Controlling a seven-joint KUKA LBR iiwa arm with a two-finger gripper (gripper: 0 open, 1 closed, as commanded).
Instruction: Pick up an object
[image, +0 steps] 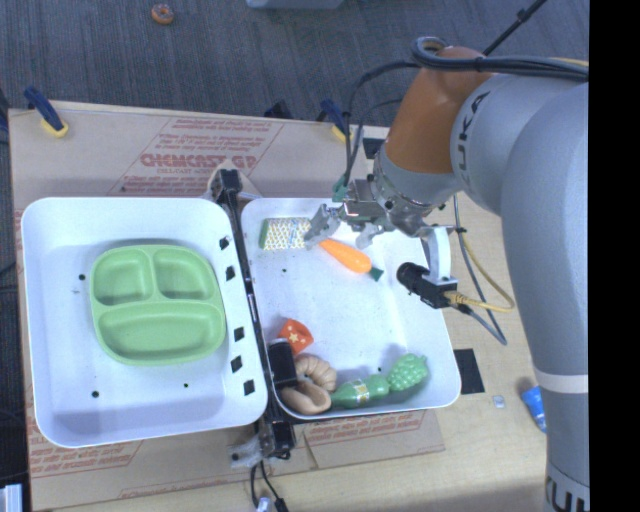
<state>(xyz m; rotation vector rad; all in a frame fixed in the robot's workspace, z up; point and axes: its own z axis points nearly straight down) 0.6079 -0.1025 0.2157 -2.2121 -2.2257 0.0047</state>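
I read "CHEMCAST GP" on the counter sheet (185, 160); carrot (346, 257) lies just beside the jaws (345, 222), whose state I can't tell.

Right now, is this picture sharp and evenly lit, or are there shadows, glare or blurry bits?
In the camera view the light is soft and even; the green plate and toy carrot look reasonably crisp, with only faint shadows under them. The white bins are bright but not blown out. The big grey arm, nearest the lens, looks slightly soft, and the gripper is small and cluttered, hard to read.
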